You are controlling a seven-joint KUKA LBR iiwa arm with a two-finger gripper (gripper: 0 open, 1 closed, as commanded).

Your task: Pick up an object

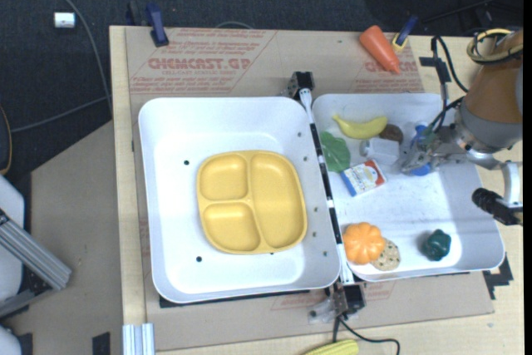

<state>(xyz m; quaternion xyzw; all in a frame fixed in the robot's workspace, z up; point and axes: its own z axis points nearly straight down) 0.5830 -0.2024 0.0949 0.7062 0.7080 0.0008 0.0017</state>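
Your surface [208, 62] is a pale board printed with red lettering, standing over dark carpet; a blue clamp [155, 24] grips its far left edge, and an orange carrot-shaped toy [381, 49] lies on the board beyond the right bin. Two shallow white bins sit on it side by side, touching along a dark seam; the left bin [166, 179] holds a yellow divided plate [249, 201] lying flat near its middle, with three compartments.

Look to the right bin [465, 204] for the things you could pick up; a yellow banana [362, 126] lies at its far side, with a small brown object [391, 132] just beside the banana's right end; a green leaf-shaped piece [336, 151] rests against the bin's left wall; a small red, white and blue packet [363, 177] lies near the leaf, towards the bin's centre; an orange pumpkin [364, 242] sits at the near left corner, touching a speckled cookie [386, 257] on its right; a dark green object [436, 244] sits apart from them near the front right.

The arm reaches in from your right, its orange band [497, 96] above the grey wrist; the hand [417, 160] is low in the bin, right of the packet, over something blue [421, 131] you can only partly see; you cannot tell whether the hand is spread or pressed together, nor whether it pinches anything.
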